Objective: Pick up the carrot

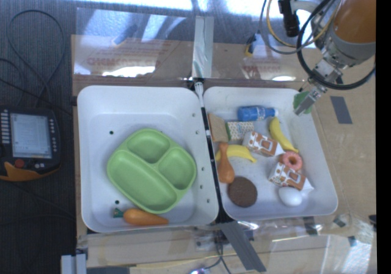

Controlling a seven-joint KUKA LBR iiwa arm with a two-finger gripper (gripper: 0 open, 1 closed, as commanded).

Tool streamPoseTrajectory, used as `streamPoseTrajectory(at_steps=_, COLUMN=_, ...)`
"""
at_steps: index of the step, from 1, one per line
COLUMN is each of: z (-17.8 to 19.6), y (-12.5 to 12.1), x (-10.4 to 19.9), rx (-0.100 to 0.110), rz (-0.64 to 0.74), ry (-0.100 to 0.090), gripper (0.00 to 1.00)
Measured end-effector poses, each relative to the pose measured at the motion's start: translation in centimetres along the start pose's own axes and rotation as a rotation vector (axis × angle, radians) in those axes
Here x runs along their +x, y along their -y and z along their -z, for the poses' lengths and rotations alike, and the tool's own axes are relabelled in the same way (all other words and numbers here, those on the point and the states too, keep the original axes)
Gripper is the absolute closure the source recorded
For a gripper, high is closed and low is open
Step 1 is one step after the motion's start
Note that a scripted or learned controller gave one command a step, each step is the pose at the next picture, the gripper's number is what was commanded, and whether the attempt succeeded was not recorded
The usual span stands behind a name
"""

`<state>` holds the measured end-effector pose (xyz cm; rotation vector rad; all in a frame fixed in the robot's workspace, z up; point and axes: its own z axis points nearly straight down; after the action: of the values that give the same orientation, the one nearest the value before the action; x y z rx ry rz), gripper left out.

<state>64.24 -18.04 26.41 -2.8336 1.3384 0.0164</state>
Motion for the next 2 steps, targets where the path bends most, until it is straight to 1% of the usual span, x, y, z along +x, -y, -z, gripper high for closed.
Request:
streamPoseTrajectory(at_steps=1, z=6.8, y=-1.2, x=1.9, rx=-0.001, rz=0.26, ry=-0.011, gripper=1.0)
streamPoseTrajectory(at_steps=2, z=12.2, y=-0.6, x=4.6, rx=0.0, rz=0.574, ry=-0.012, gripper=1.0)
